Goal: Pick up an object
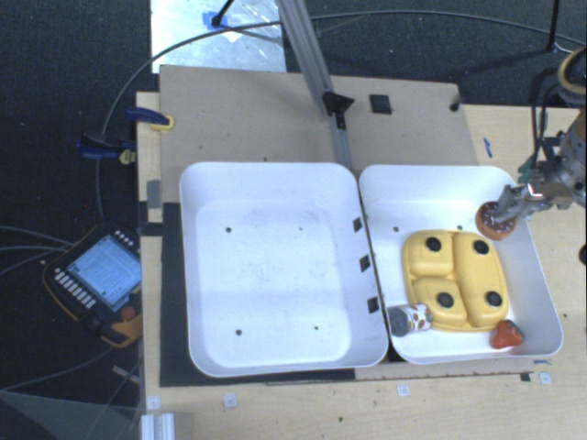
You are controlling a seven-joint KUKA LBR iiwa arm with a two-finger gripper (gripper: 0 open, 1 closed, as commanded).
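The arm enters from the right and is cut off by the frame edge; only its wrist and the two-finger gripper [503,214] show clearly. The fingertips are closed on a small round brown disc-shaped object [495,221], which sits between them above the right bin's far right rim (whether it clears the rim or rests against it cannot be made out). The object's surface detail is too blurred to identify further.

Right shallow white plastic bin [394,200]: holds a yellow moulded plastic tray with four rounded lobes and dark dots [456,280], lying flat in the middle to near part. At the tray's near left corner, touching or just beside it, lies a small grey cylinder with a red-and-white patterned end [410,319]; its nature is hard to tell. At the near right corner of the bin, just beside the tray, is a small red lumpy object [505,335].

Left shallow white plastic bin [271,264]: bare floor with a few small dark spots.

Off the bench to the left, a handheld pendant with a lit blue screen [99,278] lies on dark carpet.
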